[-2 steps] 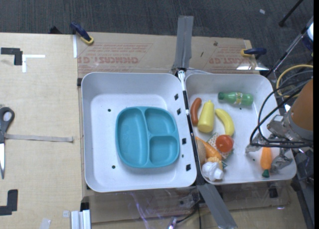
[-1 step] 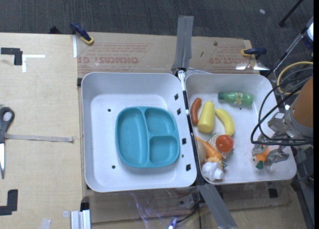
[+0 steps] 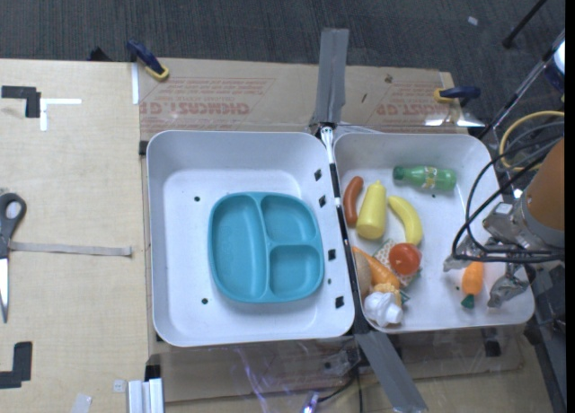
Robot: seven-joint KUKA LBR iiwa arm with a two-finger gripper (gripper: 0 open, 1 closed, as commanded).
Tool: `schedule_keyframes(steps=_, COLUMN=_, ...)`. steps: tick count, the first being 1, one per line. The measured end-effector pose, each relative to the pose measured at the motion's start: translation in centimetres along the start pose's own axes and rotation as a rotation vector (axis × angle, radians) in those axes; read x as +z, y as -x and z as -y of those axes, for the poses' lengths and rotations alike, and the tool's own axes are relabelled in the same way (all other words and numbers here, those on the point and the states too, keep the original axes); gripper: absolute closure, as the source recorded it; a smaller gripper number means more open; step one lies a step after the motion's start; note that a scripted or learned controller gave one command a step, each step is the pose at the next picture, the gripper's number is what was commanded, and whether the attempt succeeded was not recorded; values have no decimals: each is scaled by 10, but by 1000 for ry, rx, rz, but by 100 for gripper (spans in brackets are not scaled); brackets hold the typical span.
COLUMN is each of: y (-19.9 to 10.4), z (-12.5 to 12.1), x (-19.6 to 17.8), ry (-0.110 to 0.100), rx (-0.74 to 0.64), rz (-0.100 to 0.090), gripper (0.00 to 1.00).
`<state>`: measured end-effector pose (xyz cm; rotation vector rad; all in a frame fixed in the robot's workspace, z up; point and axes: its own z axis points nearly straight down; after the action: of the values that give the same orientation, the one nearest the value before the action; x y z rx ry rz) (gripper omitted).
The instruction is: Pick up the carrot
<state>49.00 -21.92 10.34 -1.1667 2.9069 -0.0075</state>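
Observation:
The carrot point(image 3: 473, 276), short and orange with a green tip pointing toward the front, lies on the floor of the right bin point(image 3: 449, 312) near its front right corner. My gripper point(image 3: 477, 278) hangs over it, reaching in from the right. Its fingers are open, one finger point(image 3: 454, 263) left of the carrot and the other to its right, so the carrot sits in the gap without being clamped.
Left of the carrot lie a tomato point(image 3: 404, 258), an orange wedge point(image 3: 372, 267), a white garlic point(image 3: 384, 307), a banana point(image 3: 407, 219), a yellow bottle point(image 3: 373, 206), a red sausage point(image 3: 352, 197) and a green bottle point(image 3: 424, 178). The left bin point(image 3: 171, 223) holds a teal divided plate point(image 3: 267, 247).

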Motion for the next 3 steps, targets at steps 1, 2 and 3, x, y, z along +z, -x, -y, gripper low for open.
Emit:
schedule_keyframes(steps=1, y=3, z=1, x=-10, ry=-4, rx=-4, rz=4, gripper=100)
schedule_keyframes(steps=2, y=7, z=2, x=-20, ry=-8, rx=-7, rz=8, gripper=100)
schedule_keyframes(steps=3, y=10, z=3, x=-30, ry=-12, rx=-10, rz=12, gripper=100)
